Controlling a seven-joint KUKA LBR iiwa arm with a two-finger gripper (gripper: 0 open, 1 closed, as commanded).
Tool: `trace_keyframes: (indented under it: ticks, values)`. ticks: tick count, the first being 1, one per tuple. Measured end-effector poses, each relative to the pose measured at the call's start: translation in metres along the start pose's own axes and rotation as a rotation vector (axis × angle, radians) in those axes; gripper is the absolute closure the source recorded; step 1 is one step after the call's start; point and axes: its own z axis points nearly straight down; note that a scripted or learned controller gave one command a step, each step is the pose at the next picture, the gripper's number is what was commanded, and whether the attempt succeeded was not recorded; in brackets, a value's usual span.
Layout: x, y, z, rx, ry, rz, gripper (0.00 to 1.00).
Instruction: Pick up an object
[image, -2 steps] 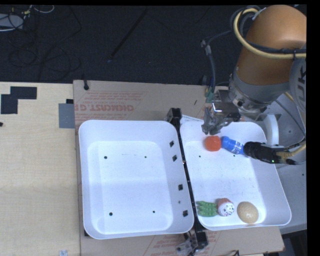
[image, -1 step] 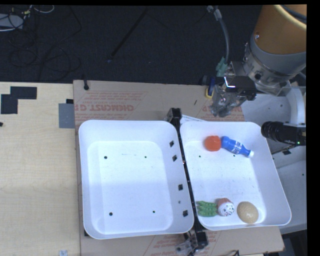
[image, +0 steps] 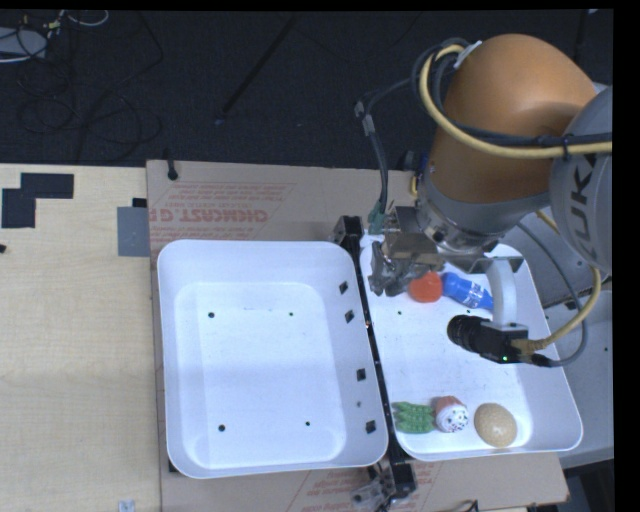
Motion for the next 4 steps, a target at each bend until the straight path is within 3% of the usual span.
trace_keyframes:
  ticks: [1, 2, 3, 4]
  values:
    - [-0.072, -0.022, -0.042, -0.015, 0.000, 0.009, 1.00]
    - [-0.012, 0.031, -0.105, -0.021, 0.002, -0.002, 1.00]
    - [0.025, 0.006, 0.011, -0.001, 0.000, 0.000, 1.00]
    - [-0.066, 0.057, 0.001, -0.015, -0.001, 0.010, 1.00]
